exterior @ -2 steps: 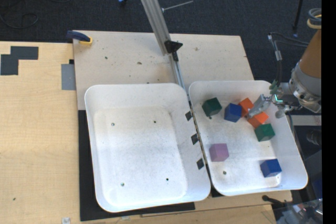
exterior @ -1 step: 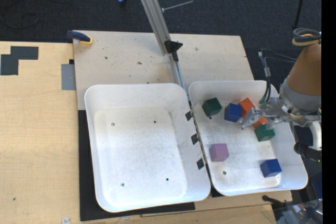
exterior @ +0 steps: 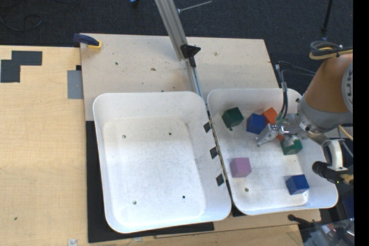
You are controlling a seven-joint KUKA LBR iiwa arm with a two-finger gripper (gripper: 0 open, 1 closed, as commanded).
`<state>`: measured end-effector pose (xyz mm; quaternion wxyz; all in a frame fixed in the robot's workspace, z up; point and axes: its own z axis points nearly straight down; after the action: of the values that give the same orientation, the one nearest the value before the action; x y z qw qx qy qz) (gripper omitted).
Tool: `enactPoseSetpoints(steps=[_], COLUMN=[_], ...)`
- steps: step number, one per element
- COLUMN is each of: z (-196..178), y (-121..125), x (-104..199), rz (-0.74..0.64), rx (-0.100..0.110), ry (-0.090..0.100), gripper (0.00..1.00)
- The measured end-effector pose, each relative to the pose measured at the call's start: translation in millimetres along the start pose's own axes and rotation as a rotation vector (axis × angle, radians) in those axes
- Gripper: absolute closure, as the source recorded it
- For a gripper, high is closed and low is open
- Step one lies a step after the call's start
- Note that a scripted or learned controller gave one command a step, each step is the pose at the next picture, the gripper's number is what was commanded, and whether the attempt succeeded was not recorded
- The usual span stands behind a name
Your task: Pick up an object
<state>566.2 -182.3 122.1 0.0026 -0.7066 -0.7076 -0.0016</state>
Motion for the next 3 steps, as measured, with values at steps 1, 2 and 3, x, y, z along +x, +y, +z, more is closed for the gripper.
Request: enactPoseSetpoints(steps=[1,2,3], z=[29.5,19.7,-30.3], y=[2.4,2.0,-5.8], x=[1.6,1.1,-5.6], rz=[0.002,0.007,0.01], rx=[-0.004,-0.003,-0.003], ry=[-0.004,-0.003,-0.007], gripper=[0.0,1.0,1.0])
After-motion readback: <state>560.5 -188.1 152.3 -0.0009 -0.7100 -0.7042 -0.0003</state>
